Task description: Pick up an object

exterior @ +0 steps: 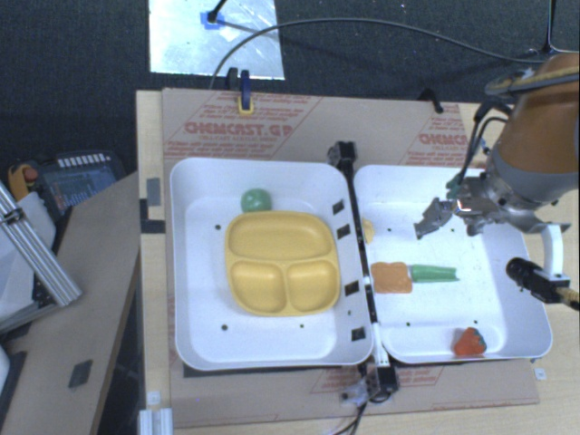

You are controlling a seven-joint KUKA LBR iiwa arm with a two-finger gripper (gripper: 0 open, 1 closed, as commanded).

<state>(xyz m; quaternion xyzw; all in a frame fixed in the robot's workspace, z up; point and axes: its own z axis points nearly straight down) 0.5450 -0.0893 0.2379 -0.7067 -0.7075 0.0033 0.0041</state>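
Observation:
A toy carrot (pixel 412 276), orange with a green top, lies flat in the middle of the right bin (pixel 517 333). A red strawberry (pixel 468 342) sits near that bin's front edge. My gripper (pixel 456 218) hangs over the right bin's back half, above and slightly right of the carrot and apart from it. Its fingers stand open with nothing between them. In the left bin (pixel 195 243) a green ball (pixel 256 199) rests just behind a yellow divided plate (pixel 279 261).
A small yellow object (pixel 366 232) lies against the black divider (pixel 355 243) between the bins. The grey arm with its orange band (pixel 539 125) fills the right bin's far right side. A black fitting (pixel 535 279) sticks out over the right rim.

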